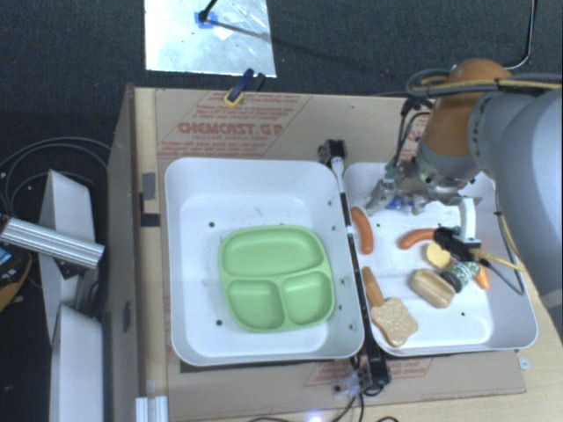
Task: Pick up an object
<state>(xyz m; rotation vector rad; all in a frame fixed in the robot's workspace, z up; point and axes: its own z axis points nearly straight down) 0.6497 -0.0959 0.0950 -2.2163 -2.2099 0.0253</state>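
The right bin point(506, 319) holds several toy foods. A red sausage point(361, 229) lies by its left wall and an orange sausage point(417, 236) sits near the middle. Lower down are a carrot-like stick point(372, 286), a slice of bread point(395, 321), a bread roll point(430, 287), a yellow piece point(438, 255) and a small dark bottle point(457, 275). My gripper point(398, 197) hangs low over the bin's far left part, just above and right of the red sausage. The wrist hides what lies under it. I see nothing held.
The left bin point(189, 236) holds a green divided plate point(277, 275). A black clamp point(334, 153) sits on the divider between the bins. The grey arm with its orange band point(457, 112) covers the right bin's far right corner. Cables trail across that bin's right side.
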